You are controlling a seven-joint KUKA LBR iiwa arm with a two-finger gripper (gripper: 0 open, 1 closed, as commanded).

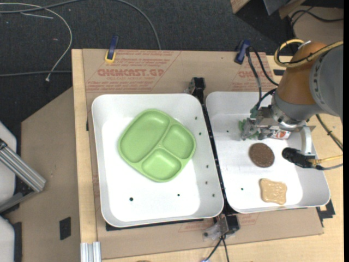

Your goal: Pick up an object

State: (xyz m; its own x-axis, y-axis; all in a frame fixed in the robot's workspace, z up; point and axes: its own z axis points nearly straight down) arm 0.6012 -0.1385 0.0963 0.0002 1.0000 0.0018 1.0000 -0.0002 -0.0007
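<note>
Gripper [252, 127] sits low in the right bin [229, 162], can't tell its finger state. Round brown cookie [262, 155] has no long axis; tan cracker [272, 191] nearer.

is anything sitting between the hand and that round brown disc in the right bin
Nothing visible does. The hand is low over the right bin, and the brown disc lies on the bin floor just in front of it, with only bare white floor between them. The tan piece lies beyond the disc, out of the path.

A brown round cookie [262, 155] and tan cracker [272, 191] lie flat, right bin [234, 195].
</note>
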